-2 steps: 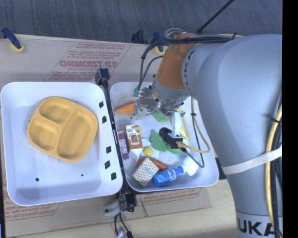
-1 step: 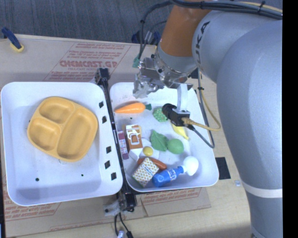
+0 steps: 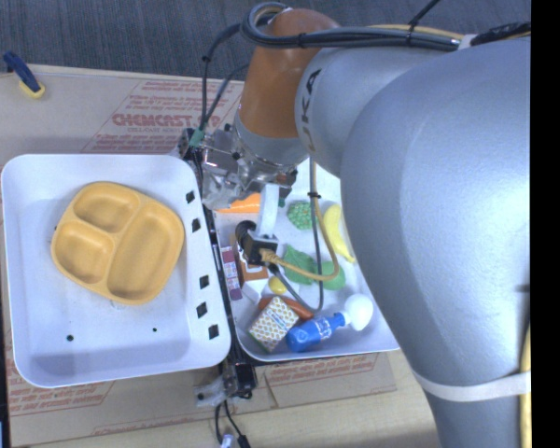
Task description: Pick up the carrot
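Right now the gripper [image 3: 247, 180] hangs low over the far-left corner of the right bin [image 3: 378, 343], just above the carrot [image 3: 240, 203], an orange sliver lying against the bin's left wall. Jaw state: cannot tell, the wrist blocks it. Nearby in that bin: blue bottle [image 3: 319, 329], checkered box [image 3: 273, 322], green toy [image 3: 308, 264]. Left bin [image 3: 19, 250] holds a yellow divided plate [image 3: 118, 241].

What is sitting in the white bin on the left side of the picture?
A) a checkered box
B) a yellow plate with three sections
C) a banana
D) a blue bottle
B: the left bin holds a yellow divided plate, while the blue bottle and checkered box lie in the right bin, under the arm.
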You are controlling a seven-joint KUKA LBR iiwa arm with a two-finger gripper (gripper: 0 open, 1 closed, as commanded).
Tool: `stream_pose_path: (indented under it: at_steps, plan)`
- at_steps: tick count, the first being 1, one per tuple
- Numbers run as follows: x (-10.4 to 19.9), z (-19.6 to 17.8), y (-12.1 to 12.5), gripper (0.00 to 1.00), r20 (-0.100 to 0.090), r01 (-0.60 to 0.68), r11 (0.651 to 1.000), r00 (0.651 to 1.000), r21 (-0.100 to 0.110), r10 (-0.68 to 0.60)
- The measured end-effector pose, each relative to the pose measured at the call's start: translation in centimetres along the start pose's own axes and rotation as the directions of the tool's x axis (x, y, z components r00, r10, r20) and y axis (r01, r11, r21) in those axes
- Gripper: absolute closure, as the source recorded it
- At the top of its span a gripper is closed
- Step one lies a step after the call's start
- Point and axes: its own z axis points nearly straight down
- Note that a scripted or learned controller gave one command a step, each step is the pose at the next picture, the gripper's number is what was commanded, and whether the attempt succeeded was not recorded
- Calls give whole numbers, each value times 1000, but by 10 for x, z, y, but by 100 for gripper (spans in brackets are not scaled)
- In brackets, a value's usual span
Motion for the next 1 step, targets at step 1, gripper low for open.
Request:
stream_pose_path:
  at_steps: [1]
  plan:
    - [-48, -28, -89, 100, 1, -121, 993, 993, 0, 121]
